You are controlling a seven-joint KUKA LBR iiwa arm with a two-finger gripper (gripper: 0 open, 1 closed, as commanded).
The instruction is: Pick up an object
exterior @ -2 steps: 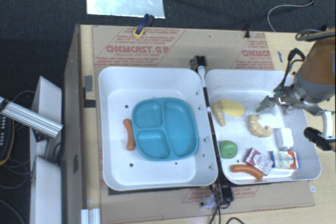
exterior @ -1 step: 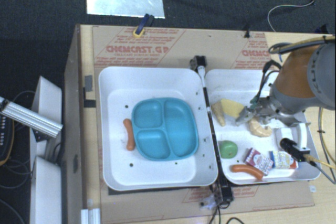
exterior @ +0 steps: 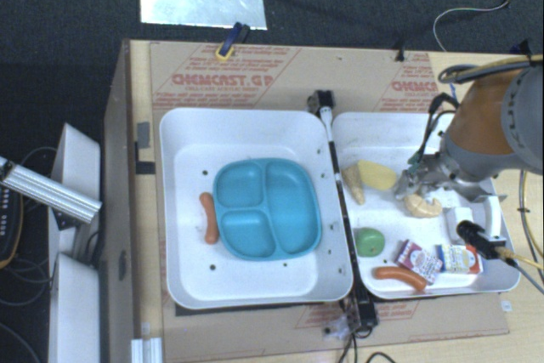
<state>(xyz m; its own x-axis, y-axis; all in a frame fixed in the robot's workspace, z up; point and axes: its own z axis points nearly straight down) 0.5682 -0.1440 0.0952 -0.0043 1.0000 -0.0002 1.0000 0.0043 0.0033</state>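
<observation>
I am reaching in from the right of the frame, my grey arm [exterior: 501, 123] with its orange band hanging over the right bin [exterior: 387, 127] of two white bins sitting side by side on the desk [exterior: 255, 76]. My jaws [exterior: 416, 187] are sitting low in the right middle of that bin, just above a pale, bread-like piece [exterior: 422, 205]; whether they are released or clenched I cannot tell, and nothing is visibly lying between them. Left of them a yellow wedge [exterior: 371, 175] is lying near the bin's left wall. Toward the lower part of the bin a green round object [exterior: 370, 242], a red sausage [exterior: 399, 275] and small printed cartons [exterior: 438, 259] are resting. The left bin [exterior: 191, 140] is holding a blue divided plate [exterior: 265, 208] in its middle, with a second red sausage [exterior: 208, 218] lying just beside the plate's left edge.
</observation>
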